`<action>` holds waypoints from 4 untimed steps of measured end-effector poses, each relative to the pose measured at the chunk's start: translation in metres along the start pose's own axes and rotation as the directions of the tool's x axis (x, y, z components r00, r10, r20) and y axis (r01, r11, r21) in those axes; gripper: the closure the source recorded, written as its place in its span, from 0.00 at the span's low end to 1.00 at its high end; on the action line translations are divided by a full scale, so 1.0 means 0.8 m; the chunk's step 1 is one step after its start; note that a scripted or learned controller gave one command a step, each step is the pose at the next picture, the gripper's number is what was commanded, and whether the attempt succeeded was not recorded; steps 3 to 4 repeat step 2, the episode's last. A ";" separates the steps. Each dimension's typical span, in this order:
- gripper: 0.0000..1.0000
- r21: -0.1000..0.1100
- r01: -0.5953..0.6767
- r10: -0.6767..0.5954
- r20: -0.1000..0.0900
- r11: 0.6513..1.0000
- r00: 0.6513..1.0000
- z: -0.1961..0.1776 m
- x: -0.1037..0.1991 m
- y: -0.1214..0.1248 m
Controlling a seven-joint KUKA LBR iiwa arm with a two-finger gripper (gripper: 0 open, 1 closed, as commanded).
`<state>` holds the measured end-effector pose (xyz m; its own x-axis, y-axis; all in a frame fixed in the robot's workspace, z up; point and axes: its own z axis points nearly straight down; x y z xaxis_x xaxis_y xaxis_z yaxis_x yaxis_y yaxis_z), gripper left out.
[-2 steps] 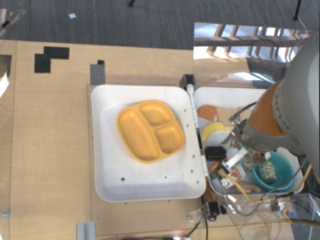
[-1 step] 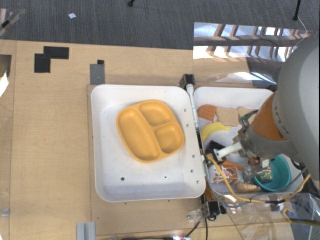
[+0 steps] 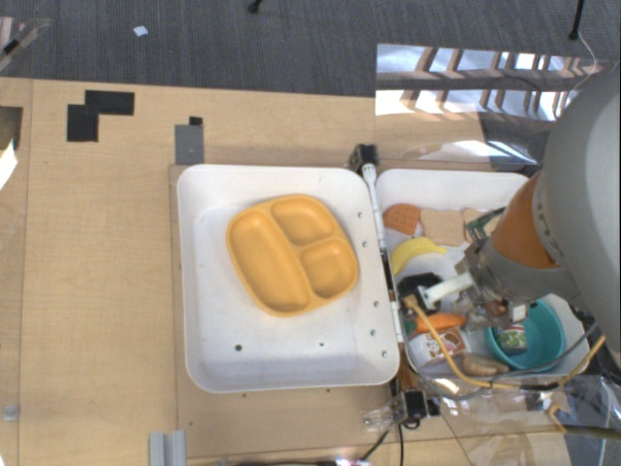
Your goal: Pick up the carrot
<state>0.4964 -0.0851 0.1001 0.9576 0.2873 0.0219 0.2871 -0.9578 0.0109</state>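
Note:
The carrot (image 3: 444,322) is a short orange piece lying near the front left of the right bin (image 3: 456,184). My gripper (image 3: 482,306) hangs low over that bin, just to the right of the carrot and close above it. The arm's grey body and orange band cover the right half of the bin. I cannot tell whether the gripper touches the carrot.
A yellow divided plate (image 3: 291,252) lies in the left bin (image 3: 209,357). The right bin also holds a yellow item (image 3: 417,253), a reddish-brown piece (image 3: 401,218), a beige slice (image 3: 442,226), a teal bowl (image 3: 532,340) and a brown piece (image 3: 476,365).

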 end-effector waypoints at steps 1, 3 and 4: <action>0.00 0.001 0.000 0.000 0.001 1.000 1.000 0.000 0.000 0.000; 0.00 0.001 0.000 0.000 0.001 1.000 1.000 0.000 0.000 0.000; 0.00 0.001 0.000 0.000 0.001 1.000 1.000 0.000 0.000 0.000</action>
